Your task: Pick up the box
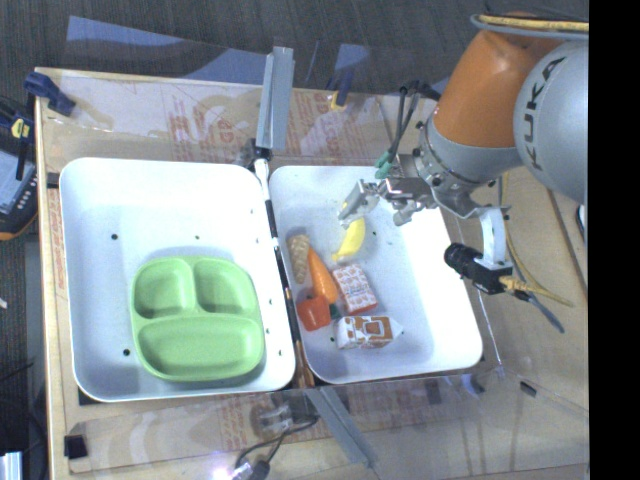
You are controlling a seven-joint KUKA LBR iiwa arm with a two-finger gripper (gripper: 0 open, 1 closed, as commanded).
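Two white bins side by side on the bench. Left bin [90, 218] holding a green divided tray [197, 318], three compartments, lying toward the near side. Right bin [445, 338] holding a cluster of toy food along its left half: brown bread-like piece [298, 256] against the left wall, orange carrot [322, 276] just beside it, red pepper-like piece [312, 314] touching the carrot's near end, yellow banana [350, 239] farther back. Two small boxes: a red-and-white patterned box [355, 289] lying flat just right of the carrot, and a carton-style box [365, 332] with brown and white print nearer the front wall, close beside the first. Gripper [385, 200] hovering over the far part of the right bin, above and just behind the banana, well apart from both boxes. Fingers spread, nothing between them.
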